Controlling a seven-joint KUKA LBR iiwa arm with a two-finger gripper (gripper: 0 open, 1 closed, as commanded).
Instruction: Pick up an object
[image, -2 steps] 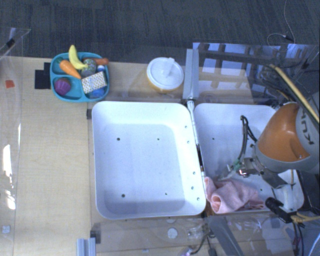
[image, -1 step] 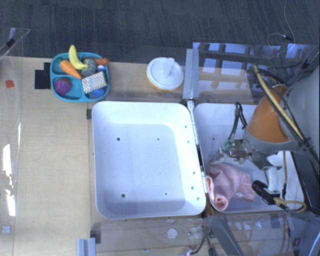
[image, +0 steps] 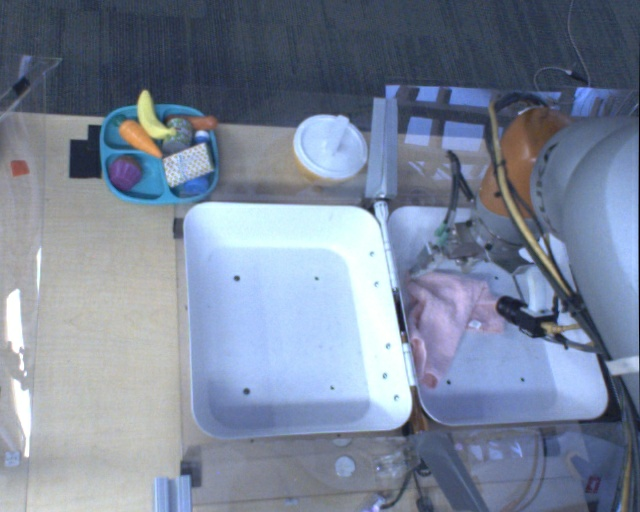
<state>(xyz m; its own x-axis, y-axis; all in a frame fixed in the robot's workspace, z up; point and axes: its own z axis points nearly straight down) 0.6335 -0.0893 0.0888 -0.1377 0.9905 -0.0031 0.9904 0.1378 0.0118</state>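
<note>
A crumpled pink cloth (image: 445, 315) lies in the right bin (image: 520, 395), against its left wall. My gripper (image: 455, 248) hangs low over the back of that bin, right at the cloth's far edge. The grey arm with its orange band (image: 520, 150) and looping cables covers the bin's right side and hides the wrist.
The left bin (image: 290, 315) sits beside the right one. On the bench behind it stand a blue divided tray (image: 160, 155) of toy food, with a banana and carrot, and a white lidded cup (image: 330, 147). A black block (image: 84, 157) lies left of the tray.
</note>
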